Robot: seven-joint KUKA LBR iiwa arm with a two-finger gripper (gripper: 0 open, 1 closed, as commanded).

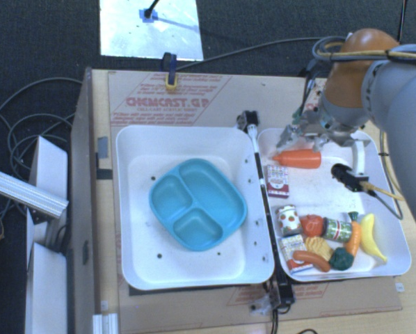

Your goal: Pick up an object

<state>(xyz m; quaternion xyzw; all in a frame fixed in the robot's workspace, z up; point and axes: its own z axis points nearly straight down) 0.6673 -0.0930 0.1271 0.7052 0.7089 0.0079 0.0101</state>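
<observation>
I have the two-finger gripper [300,136] hovering at the far edge of the right white bin [396,256], fingers spread apart and holding nothing. The orange plastic carrot [298,159] lies just below, its long axis across the bin.

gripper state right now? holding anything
Gripper: low over the far end of the right bin, just above the orange carrot; whether it is open or closed cannot be told, and no object is visibly held.
</observation>
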